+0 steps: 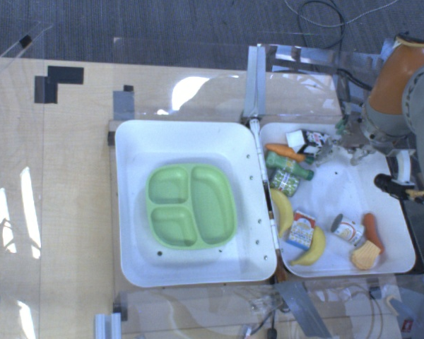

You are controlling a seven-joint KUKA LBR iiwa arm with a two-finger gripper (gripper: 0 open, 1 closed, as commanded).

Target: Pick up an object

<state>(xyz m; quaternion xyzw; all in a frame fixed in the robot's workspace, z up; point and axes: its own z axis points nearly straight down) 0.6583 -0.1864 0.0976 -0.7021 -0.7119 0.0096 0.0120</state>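
Note:
The right bin point(339, 189) holds several items. An orange carrot point(281, 150) and a green bottle point(288, 167) lie at its far left, beside a small black-and-white box point(307, 141). A banana point(297, 235) curves along the near left with a small carton point(301, 230) on it. A can point(347, 229), a red sausage point(372, 230) and a tan bread piece point(365, 256) lie at the near right. My gripper point(343, 147) hangs low over the bin's far right part, just right of the black-and-white box, with nothing seen in it.
The left bin point(134, 189) holds a green divided plate point(191, 205). The arm's grey body and orange band point(403, 73) hang over the right bin's far right corner. A metal divider post point(254, 83) rises behind the bins. Cables point(325, 9) lie on the floor.

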